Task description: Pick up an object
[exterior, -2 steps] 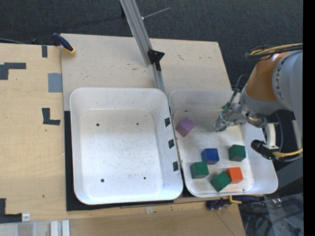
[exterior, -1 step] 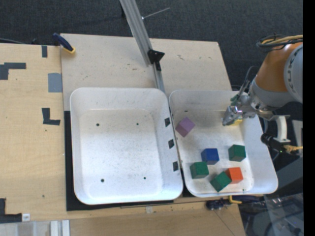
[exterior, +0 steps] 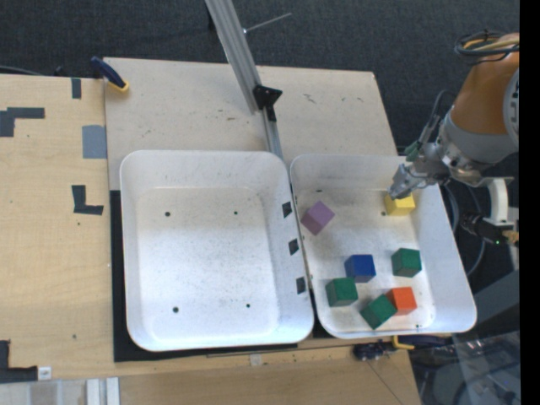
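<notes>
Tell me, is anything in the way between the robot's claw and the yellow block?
Nothing visible is. The gripper sits right above the yellow block in the right bin. The purple block and the other blocks lie off to the side.

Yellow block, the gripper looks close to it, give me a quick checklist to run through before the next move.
1. Gripper lined up over the yellow block: ok, it sits at the block's upper edge.
2. Block seen held by the gripper: cannot tell.
3. Room around the yellow block: ok, the purple block and the green block lie well apart.
4. Clearance from the right bin wall: cannot tell, the block lies near its right side.
5. Yellow block resting flat on the bin floor: cannot tell.
</notes>
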{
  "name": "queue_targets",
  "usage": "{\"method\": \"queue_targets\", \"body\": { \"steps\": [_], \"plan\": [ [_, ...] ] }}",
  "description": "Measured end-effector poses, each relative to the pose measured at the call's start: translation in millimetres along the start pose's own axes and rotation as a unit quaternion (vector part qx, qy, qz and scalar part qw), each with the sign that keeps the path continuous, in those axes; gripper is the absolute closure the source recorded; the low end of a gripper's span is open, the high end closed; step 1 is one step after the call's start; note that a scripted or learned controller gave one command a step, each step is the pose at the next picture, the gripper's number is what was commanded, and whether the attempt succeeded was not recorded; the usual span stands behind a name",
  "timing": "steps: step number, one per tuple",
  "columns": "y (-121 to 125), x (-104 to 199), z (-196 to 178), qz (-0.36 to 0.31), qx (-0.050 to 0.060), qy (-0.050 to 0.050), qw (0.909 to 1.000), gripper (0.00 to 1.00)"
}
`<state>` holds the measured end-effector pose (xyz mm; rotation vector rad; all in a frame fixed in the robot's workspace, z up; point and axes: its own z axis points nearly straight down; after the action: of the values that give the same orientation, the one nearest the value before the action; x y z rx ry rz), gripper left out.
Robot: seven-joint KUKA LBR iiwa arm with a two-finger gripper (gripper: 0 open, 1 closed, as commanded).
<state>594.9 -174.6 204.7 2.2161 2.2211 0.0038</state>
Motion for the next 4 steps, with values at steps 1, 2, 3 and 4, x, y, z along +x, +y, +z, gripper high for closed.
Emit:
{"method": "queue_targets", "body": {
  "steps": [1,2,3,4],
  "plan": [
    [-4.1,-5.3,-60.7,0.001,-0.001,-0.001,1.0000,1.00],
    [15.2,43.1,-54.3,-0.002,0.003,0.001,1.0000,1.00],
    [17.9,89.1,-54.3,-0.002,0.003,0.001,1.0000,1.00],
    [20.7,135.5,-42.2,-0.002,0.003,0.001,1.0000,1.00]
  ]
}}
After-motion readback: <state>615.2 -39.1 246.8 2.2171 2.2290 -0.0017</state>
